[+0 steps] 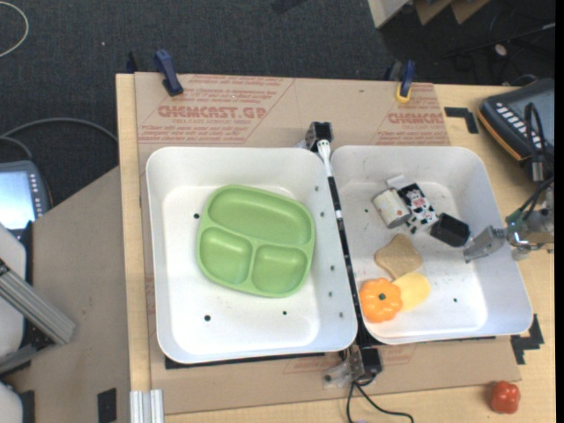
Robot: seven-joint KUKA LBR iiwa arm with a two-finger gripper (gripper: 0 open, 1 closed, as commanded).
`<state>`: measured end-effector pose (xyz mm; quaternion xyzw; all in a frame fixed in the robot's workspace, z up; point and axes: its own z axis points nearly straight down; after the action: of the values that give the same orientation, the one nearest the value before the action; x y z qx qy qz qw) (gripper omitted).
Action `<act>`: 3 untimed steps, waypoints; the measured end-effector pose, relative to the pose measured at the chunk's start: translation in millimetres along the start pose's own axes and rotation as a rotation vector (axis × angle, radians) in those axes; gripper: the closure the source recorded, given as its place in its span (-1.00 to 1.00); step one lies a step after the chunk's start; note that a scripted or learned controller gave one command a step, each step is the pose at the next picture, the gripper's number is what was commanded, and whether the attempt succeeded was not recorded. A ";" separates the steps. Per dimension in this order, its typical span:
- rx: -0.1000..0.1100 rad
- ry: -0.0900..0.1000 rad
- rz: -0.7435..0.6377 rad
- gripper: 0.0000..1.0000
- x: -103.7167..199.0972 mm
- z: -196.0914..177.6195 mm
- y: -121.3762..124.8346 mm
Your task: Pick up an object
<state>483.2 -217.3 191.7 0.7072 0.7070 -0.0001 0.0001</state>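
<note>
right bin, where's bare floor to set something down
Free: the far strip of the right bin above the small white toy, and its near right corner beside the yellow piece. Crowded: the middle and near left, around the bread slice and orange pumpkin.

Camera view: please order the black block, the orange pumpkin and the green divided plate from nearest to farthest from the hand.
Measured from the hand at the right bin's right side:
1. Black block, just to its left, right bin.
2. Orange pumpkin, near front-left corner of right bin.
3. Green divided plate, in the left bin.
</note>
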 end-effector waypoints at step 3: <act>-0.005 -0.003 -0.002 1.00 13.7 107.1 45.0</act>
<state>528.2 -203.7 84.5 0.7065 0.7077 0.0006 0.0029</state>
